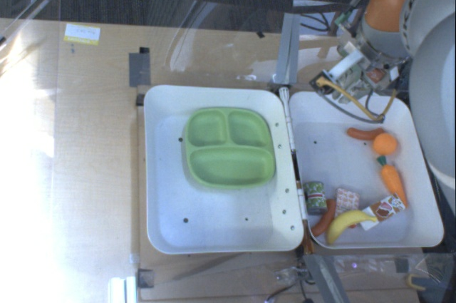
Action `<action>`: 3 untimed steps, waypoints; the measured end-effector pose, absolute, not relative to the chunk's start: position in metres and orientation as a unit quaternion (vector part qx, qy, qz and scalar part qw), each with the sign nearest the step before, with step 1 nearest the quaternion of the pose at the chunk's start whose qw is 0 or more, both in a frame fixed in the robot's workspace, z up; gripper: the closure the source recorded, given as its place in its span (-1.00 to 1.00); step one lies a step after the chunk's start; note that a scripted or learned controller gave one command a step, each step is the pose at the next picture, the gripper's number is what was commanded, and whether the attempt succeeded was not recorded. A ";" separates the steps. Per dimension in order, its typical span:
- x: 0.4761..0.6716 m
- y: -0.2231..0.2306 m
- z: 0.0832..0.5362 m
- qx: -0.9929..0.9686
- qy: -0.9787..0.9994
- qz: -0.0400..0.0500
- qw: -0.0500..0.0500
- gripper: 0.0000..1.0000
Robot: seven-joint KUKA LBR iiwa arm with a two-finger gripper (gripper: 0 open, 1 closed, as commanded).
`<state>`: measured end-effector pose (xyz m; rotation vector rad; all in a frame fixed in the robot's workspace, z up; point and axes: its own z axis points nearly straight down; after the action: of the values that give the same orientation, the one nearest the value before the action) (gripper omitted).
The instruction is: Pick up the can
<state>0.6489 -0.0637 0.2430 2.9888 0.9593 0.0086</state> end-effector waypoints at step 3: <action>0.648 -0.090 0.268 0.704 0.710 0.003 0.003 1.00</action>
<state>0.6482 -0.0899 0.2680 2.2075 2.2260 0.0082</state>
